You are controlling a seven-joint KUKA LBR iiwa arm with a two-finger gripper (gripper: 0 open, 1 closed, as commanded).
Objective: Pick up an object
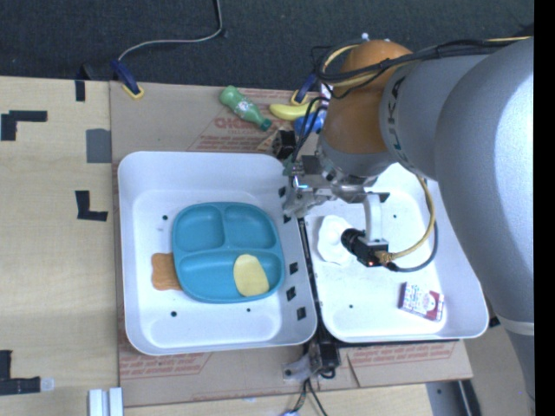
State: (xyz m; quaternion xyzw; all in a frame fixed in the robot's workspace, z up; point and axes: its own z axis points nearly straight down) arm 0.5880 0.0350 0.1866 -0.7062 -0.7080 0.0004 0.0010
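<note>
My gripper (323, 196) hangs below the orange wrist band over the left part of the right bin (460, 315), close to the divider between the bins. Right under it lies a white lumpy object (332, 239). A red and white packet (421, 302) rests near the right bin's front right corner. In the left bin (139, 232) sits a blue divided plate (221, 241) with a yellow oval piece (251, 276) in its front compartment. A tan piece (162, 271) pokes out from the plate's left edge. The arm's bulk hides the back of the right bin.
Behind the bins on the cardboard lie a green bottle (244, 108), a yellow banana (290, 109) and a blue item (310, 121). Cables loop from the wrist down over the right bin (425, 232). The grey arm covers the right side.
</note>
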